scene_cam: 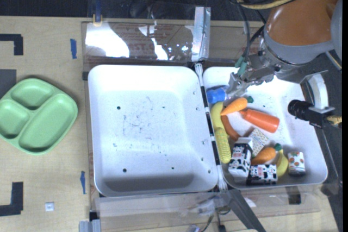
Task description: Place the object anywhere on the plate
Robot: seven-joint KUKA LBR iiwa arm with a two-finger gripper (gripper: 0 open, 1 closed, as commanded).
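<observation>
You're hovering the gripper (239, 81) over the far end of the right bin (312, 174), and I cannot tell how the hand itself is set from this angle, nor that it's carrying anything. Just beneath and nearer the camera from it, the carrot (237, 105) is lying tilted, touching the blue block (216, 95) on one side and near the orange cylinder (261, 119) on the other. That carrot is looking like your likeliest pick, though that's my judgement.

To do this step well, you're wanting to come straight down over the carrot's middle and close across its narrow width, because the pile is tight and a skewed descent is going to nudge the neighbours.

Further toward the camera from the hand, the corn cob (222, 144), 2 cow-print cartons (240, 159) and a small can (296, 162) are crowding the bin.

The green plate (65, 111) is sitting well away to the hand's far side, past the left bin (100, 76), so you're facing a long carry over the divider between the 2 bins.
</observation>
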